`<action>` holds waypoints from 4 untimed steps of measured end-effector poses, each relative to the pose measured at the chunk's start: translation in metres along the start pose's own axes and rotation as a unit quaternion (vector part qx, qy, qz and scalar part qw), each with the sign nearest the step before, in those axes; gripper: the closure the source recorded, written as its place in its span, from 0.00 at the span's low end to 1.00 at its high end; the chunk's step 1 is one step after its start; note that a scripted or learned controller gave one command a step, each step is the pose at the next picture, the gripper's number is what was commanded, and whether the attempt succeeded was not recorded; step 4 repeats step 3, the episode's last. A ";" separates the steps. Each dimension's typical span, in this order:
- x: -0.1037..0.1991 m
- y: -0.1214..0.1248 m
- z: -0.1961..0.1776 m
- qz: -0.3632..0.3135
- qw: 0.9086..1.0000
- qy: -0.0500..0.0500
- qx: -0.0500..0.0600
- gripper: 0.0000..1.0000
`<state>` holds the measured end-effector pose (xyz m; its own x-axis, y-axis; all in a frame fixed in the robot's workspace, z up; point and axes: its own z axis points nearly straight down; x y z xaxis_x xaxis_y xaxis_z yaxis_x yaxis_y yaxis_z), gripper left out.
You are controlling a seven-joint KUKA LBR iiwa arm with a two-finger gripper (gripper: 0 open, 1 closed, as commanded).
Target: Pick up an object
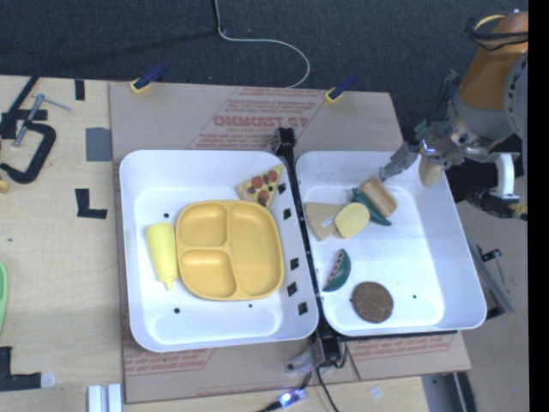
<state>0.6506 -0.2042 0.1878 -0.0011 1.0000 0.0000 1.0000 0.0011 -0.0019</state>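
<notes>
- Camera view has the grey arm [497, 67] entering at the upper right of the frame, its orange band uppermost, the wrist bent down and leftward over the far right corner of the right bin [446, 256].
- Its gripper [412, 163] hangs above that bin's upper right rim; one dark finger [393, 165] slants down-left and a pale one [430, 172] stands apart from it, so the gripper is spread open with nothing between the fingers.
- Two white bins sit side by side on the tabletop [60, 256], at mid-frame.
- Left bin [137, 230] holds three things: one yellow divided plate [230, 249] at its centre, one yellow bottle [162, 253] just left of the plate, one pizza slice [262, 186] at the upper right.
- Right bin holds a touching cluster at its upper left: one beige wedge [319, 220], one pale yellow round piece [352, 220], one tan block [378, 197] and one dark green piece [375, 213].
- Lower down lie one watermelon slice [337, 269] and one brown round cookie [372, 301], near each other but apart.
</notes>
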 end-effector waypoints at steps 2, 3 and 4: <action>0.036 0.021 0.087 -0.001 1.000 -0.003 -0.006 1.00; 0.115 0.019 0.007 -0.004 1.000 0.001 -0.003 1.00; 0.115 0.019 0.007 -0.004 1.000 0.001 -0.003 1.00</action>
